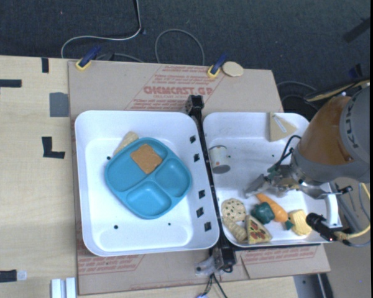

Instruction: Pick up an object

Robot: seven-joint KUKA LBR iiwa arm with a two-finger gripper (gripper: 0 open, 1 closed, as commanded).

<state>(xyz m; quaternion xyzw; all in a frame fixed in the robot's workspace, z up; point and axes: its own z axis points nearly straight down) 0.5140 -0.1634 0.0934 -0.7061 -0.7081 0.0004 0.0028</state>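
My gripper (pixel 265 182) hangs low in the right bin (pixel 248 126), just above the toy foods along its front edge. Right below it lies an orange carrot (pixel 271 203) beside a green vegetable (pixel 261 213). A speckled cookie (pixel 233 210), a pizza slice (pixel 257 231) and a yellow piece (pixel 299 222) lie close by. A small metal cylinder (pixel 219 158) lies to the gripper's left. Nothing shows in the gripper's grasp.
A tan wedge (pixel 279 126) sits in the right bin's far corner. The left bin (pixel 90 179) holds a blue divided plate (pixel 149 177) with a brown square (pixel 147 159) on it. The arm's orange band (pixel 326 135) looms over the right bin's right side.
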